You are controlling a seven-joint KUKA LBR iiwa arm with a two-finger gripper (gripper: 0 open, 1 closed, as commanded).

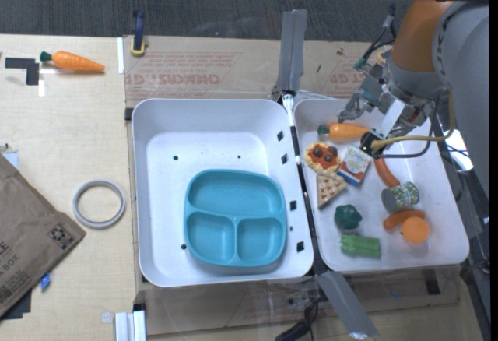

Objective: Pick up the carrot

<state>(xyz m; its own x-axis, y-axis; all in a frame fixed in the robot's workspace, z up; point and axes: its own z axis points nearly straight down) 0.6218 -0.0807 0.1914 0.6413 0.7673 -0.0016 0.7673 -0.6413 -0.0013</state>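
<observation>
An orange carrot [348,130] with a small green tip lies at the far left of the right bin [447,199], pointing left toward the divider. My gripper [369,115] hangs right over the carrot's right end, very close to it or touching. The grey arm with its orange band [424,24] comes down from the upper right. A second carrot [74,61] lies on the bench outside the bins at the far left.
The right bin also holds a pizza piece [321,154], a sandwich wedge [331,190], a small carton [355,166], a red sausage [387,173], a can [401,195], broccoli [348,216], a green block [360,246] and an orange [415,230]. A blue divided plate [235,219] sits in the left bin [156,176]. A tape ring [99,202] lies on the bench.
</observation>
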